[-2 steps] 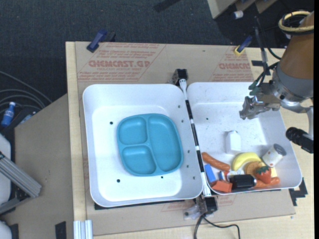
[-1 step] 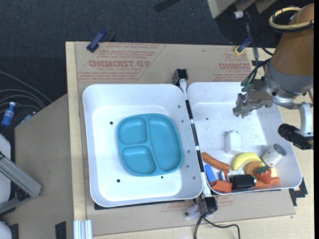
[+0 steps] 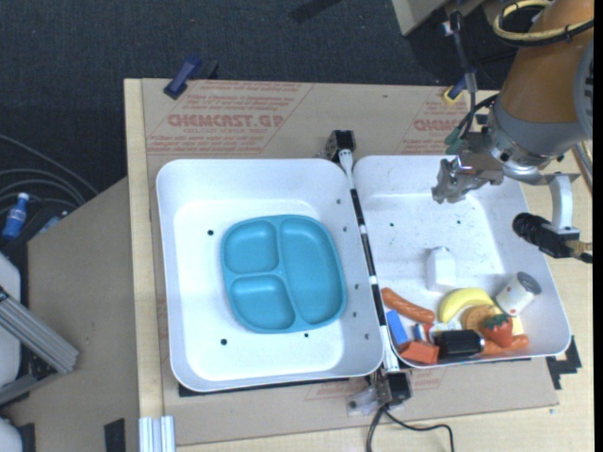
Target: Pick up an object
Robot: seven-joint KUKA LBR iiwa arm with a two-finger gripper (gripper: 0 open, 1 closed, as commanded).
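Item one: the end effector [image 3: 450, 188], which we find over the far part of the right bin [image 3: 415, 179], above bare white floor, with nothing between its fingers; whether they are spread or pressed together we cannot tell.

Item two: the objects for picking, all well apart from the end effector. We list a small white block [image 3: 440, 268] lying alone near the bin's middle. In the near corner we count a cluster: a banana [image 3: 466, 302], an orange carrot [image 3: 408, 304], a white cup [image 3: 515, 295] lying tilted, a black piece [image 3: 459, 344], a blue piece [image 3: 398, 329] and some red-orange pieces [image 3: 501, 333], touching or overlapping one another.

Item three: the left bin [image 3: 188, 205], holding a blue divided plate [image 3: 281, 273] with three compartments.

Item four: the bench [image 3: 236, 116], carrying both bins side by side.
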